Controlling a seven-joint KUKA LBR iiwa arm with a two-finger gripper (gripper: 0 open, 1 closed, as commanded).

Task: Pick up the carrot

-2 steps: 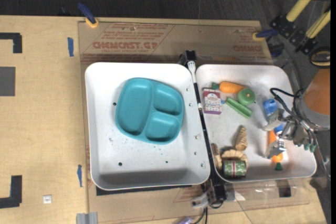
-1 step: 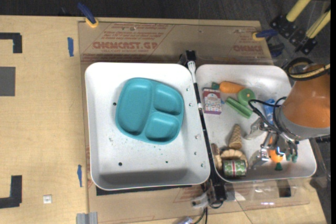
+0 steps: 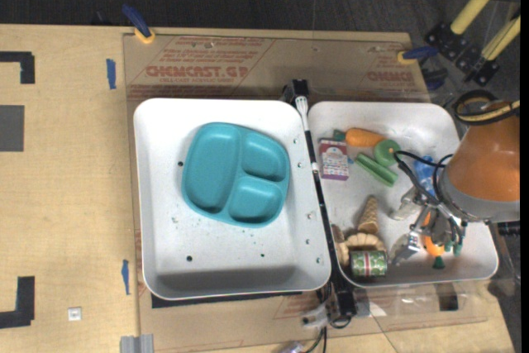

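While the arm (image 3: 488, 165) is reached in from the right, the gripper (image 3: 421, 237) is hung low over the near right part of the right bin (image 3: 446, 118). Whether anything is pinched by it cannot be told. The carrot (image 3: 364, 138) is seen lying at the far side of that bin, well apart from the gripper, beside a small pink box (image 3: 334, 160).

- The cardboard sheet (image 3: 273, 62) under the bins bears red print reading roughly "CHEMCAST", partly repeated at its right end.
- The small carton's (image 3: 334, 160) label is illegible.
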